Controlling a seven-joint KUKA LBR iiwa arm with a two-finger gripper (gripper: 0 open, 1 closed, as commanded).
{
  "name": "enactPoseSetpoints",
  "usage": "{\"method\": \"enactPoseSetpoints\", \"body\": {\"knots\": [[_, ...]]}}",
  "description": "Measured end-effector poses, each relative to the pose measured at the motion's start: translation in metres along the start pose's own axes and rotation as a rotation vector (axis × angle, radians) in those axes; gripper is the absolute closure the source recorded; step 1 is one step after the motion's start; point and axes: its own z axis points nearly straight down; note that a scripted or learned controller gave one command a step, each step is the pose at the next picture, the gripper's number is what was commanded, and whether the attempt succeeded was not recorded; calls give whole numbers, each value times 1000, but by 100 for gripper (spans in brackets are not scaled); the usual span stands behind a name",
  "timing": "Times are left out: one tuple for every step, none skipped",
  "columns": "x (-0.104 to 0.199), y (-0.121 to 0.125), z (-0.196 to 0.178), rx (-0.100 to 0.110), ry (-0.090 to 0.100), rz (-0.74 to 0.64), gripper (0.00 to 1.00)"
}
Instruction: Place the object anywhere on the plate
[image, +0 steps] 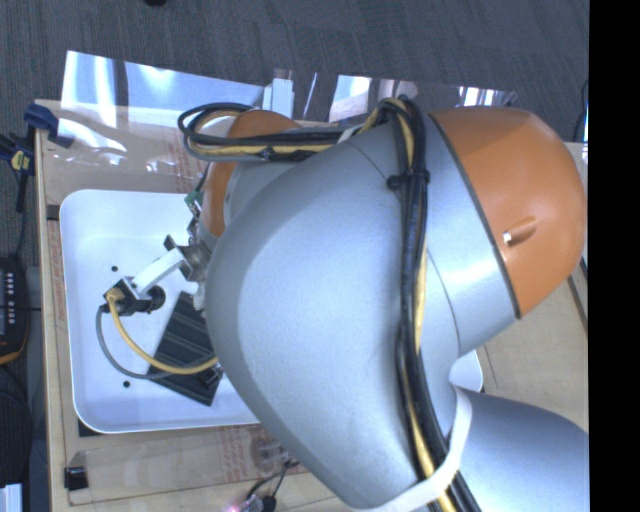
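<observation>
The smooth grey arm (330, 320) with its orange band overhangs the left white bin (85, 300). Under its edge, a flat, dark, ribbed rectangular object (182, 345) lies near the bin's 6 o'clock rim. Its ribs run 1 to 7 o'clock and its far side is hidden. The gripper (197, 255) is at the object's 12 o'clock, and I cannot tell how wide it stands.

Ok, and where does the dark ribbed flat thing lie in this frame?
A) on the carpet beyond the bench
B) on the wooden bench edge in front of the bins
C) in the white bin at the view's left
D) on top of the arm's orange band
C: the dark ribbed slab lies flat on the floor of the white bin at the view's left, partly covered by the grey arm.
</observation>
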Motion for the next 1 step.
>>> {"method": "enactPoseSetpoints", "body": {"knots": [[45, 23, -21, 1, 1, -179, 100]]}}
